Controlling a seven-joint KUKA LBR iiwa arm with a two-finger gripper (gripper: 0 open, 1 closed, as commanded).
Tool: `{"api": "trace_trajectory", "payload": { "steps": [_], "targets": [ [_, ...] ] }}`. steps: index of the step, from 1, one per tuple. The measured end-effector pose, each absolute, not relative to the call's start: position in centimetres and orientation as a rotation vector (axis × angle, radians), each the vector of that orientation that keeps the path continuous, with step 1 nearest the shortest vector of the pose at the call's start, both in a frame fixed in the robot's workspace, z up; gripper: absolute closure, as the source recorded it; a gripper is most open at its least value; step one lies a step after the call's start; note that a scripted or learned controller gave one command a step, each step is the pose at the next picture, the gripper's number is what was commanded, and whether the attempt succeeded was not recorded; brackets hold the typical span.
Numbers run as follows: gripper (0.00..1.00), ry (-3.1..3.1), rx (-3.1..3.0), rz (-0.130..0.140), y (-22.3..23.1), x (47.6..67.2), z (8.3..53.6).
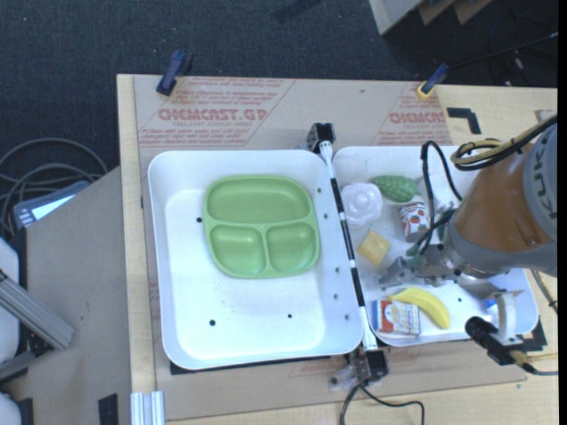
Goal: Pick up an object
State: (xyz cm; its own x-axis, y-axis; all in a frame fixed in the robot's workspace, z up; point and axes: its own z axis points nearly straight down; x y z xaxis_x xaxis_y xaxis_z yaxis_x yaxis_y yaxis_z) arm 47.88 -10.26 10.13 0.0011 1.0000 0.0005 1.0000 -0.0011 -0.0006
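Tool (416, 259) low in right white bin (524, 319); finger spread cannot tell. Yellow curved banana (423, 305) just below tool, long axis slanting down-right.

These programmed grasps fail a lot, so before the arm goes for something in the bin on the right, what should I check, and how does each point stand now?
1. End effector over the right bin: ok, it sits low among the items.
2. Finger state: cannot tell.
3. Something already held: cannot tell, nothing shows between the fingers.
4. Nearest targets free to grasp: ok; banana and yellow block lie apart.
5. Crowding: not ok; the small carton touches the banana.
6. Green divided plate out of the way: ok, it is in the left bin.
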Motion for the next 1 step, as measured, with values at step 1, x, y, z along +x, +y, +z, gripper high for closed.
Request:
{"api": "trace_trajectory", "payload": {
  "steps": [1],
  "targets": [
    [0.0, -2.223, -2.222, 0.0, -10.73, 52.36, 8.43]
  ]
}}
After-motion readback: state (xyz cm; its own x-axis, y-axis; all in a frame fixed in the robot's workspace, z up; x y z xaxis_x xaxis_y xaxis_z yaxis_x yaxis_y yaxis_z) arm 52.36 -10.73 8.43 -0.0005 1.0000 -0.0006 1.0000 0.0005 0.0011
